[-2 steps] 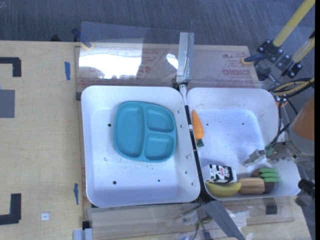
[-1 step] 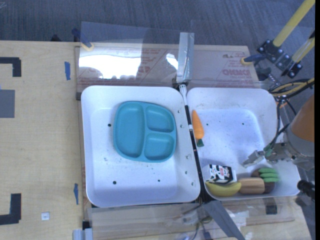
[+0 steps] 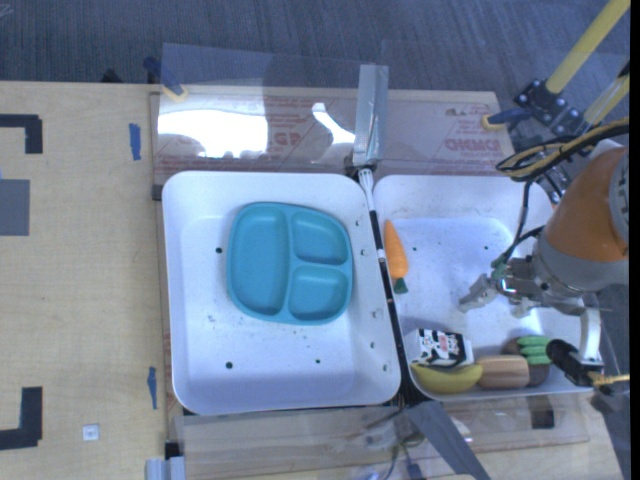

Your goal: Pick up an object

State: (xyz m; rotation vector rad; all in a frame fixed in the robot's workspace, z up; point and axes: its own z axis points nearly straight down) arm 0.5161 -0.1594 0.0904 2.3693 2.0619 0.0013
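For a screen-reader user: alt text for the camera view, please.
A grey and orange arm's end effector hovers over the right bin, which holds a carrot, banana and other toys. The left bin holds a blue divided plate.

Floor point(image 3: 300, 8): dark blue-grey carpet, fine ribbed weave, across the top. Table point(image 3: 80, 268): pale wood-grain top, left side, with black corner marks point(image 3: 28, 133) and short strips of blue tape point(image 3: 134, 141). Clear plastic sheet point(image 3: 250, 118) at the table's far edge, catching a bright white glare from overhead light. Yellow pole point(image 3: 595, 33) slanting at upper right.
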